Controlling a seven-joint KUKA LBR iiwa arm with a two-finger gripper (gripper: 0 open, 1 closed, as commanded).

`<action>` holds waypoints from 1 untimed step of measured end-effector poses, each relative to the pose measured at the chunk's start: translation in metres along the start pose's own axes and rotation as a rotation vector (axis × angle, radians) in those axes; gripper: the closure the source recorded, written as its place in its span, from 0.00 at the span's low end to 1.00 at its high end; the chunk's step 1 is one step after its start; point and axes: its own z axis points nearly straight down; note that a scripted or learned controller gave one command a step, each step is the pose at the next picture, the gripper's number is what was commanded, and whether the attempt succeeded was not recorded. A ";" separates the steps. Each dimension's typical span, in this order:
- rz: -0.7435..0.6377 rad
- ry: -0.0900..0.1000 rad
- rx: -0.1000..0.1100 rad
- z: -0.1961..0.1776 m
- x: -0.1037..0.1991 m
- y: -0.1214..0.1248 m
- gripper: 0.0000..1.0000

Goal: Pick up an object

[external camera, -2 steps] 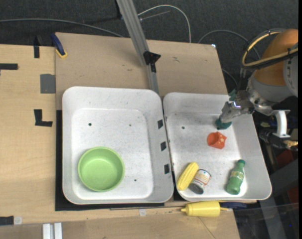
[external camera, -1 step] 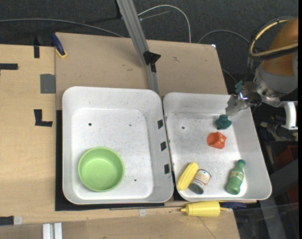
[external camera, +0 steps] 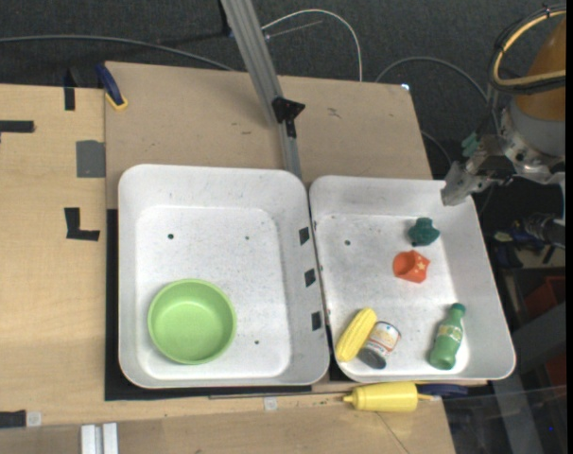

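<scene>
The right bin holds a small dark green object, an orange-red object, a green bottle, a yellow corn-like piece and a small tin can beside it. A green bowl sits in the left bin, at its near left. My gripper hangs over the right bin's far right corner, above and to the right of the dark green object. Nothing shows between its fingers.
A yellow bottle lies on the bench just in front of the right bin. A grey pole slants up from the gap between the bins. Cables run across the dark floor behind the bench.
</scene>
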 end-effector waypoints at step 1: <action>-0.003 0.003 0.007 0.013 0.048 -0.010 1.00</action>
